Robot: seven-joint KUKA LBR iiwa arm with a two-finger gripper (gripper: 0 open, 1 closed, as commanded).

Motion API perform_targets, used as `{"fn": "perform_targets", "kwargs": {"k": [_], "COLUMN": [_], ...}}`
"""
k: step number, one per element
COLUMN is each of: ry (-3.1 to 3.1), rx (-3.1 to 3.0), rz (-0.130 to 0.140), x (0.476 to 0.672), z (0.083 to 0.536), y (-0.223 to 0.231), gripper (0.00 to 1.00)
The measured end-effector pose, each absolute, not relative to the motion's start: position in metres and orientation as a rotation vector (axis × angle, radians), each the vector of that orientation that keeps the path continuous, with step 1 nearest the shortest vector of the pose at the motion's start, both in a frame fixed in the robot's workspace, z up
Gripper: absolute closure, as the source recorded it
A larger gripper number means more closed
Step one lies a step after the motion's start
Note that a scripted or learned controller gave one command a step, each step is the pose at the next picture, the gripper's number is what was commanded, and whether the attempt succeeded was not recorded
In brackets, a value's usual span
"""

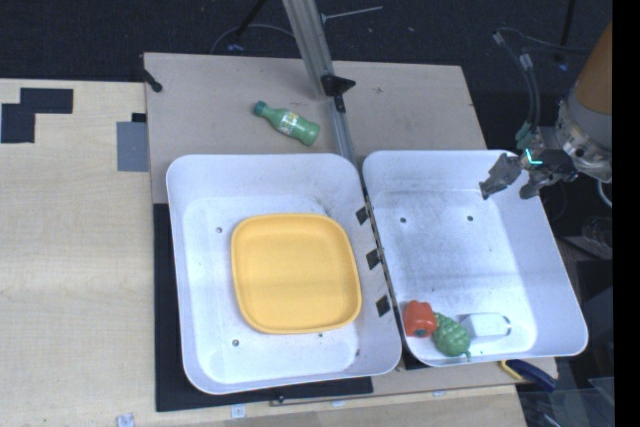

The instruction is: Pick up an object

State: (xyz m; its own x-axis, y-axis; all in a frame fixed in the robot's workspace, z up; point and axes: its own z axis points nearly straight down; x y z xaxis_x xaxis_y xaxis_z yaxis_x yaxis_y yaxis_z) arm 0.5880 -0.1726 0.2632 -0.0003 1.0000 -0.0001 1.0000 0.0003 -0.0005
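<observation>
Hovering above the upper right rim of the right shallow white bin (520,245), the dark two-finger claw (514,180) spreads open and holds nothing, well apart from the red pepper-like toy (419,317), knobbly green toy (450,336) and small white block (487,324) clustered in that bin's near corner.

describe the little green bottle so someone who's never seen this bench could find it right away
Start at the left bin, which holds a yellow plate. On the bare bench just beyond the bin's far rim lies the green bottle, on its side. It alone sits outside both bins.
</observation>
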Motion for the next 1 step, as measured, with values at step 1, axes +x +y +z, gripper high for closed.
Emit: {"fn": "perform_targets", "kwargs": {"k": [1], "ry": [-2.221], "rx": [-2.221], "rz": [0.001], "x": [0.5880], "z": [0.2631], "y": [-0.1726], "gripper": [0.00]}}
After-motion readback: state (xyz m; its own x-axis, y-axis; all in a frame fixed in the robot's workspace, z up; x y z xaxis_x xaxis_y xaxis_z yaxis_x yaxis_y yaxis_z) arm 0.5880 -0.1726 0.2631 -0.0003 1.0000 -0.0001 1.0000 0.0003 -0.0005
